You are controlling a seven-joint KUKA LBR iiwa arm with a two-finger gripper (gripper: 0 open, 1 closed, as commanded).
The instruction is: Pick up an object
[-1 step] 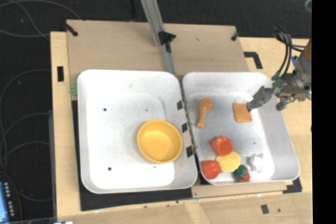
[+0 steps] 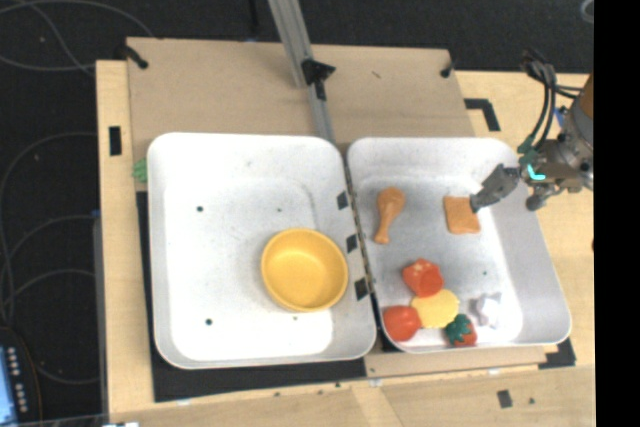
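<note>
Camera view, fixed above the bench, looking down at a slant. Two shallow white bins side by side. Left bin: one yellow bowl, upright, near the bin's right wall and toward its front. Right bin: drumstick-shaped toy in the left half, long axis near vertical in the picture, broad end up, narrow end pointing down and slightly left; orange flat block to its right, roughly square, well apart from the drumstick. Front cluster, pieces touching or just beside one another: upper red tomato-like piece, yellow piece, lower red piece, small green-and-red piece; pale small item just right of the cluster, kind unclear. Gripper at the right bin's right side, one dark finger reaching down-left, tip just beside the block's upper right corner. Jaw state: cannot tell. Nothing visibly between the fingers. Slanted metal rail behind the bins.
</note>
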